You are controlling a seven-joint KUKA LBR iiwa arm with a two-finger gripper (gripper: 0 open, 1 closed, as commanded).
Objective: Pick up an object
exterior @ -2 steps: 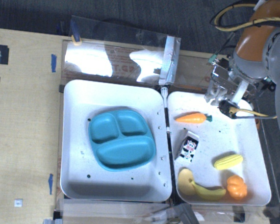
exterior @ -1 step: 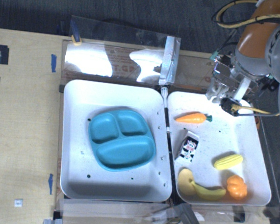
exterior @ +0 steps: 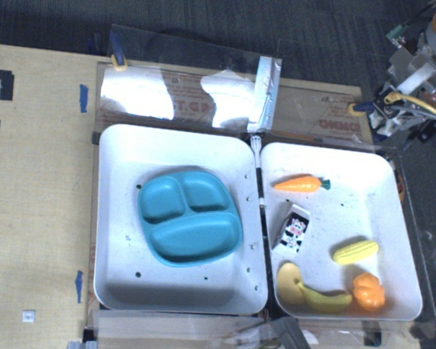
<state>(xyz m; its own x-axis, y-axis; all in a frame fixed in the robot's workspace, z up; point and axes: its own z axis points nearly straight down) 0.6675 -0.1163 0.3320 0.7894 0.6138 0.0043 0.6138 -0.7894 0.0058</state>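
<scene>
- Right bin (exterior: 408, 227), near edge: banana (exterior: 306, 291) touching an orange (exterior: 368, 292).
- Just beyond: corn cob (exterior: 355, 251); small carton (exterior: 295, 230) lying flat near the divider.
- Far side: carrot (exterior: 300, 183), lying apart.
- Left bin (exterior: 116, 198): blue divided plate (exterior: 189, 215), centred.
- Gripper (exterior: 412, 73) past the right bin's far corner, over the bench; finger opening cannot be told, nothing seen held.

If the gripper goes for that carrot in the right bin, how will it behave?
The carrot looks like smooth moulded plastic, so probably stiff, light and a bit slippery. Its tapered round body lies flat on the bin floor, so a nudge may roll or pivot it.
</scene>
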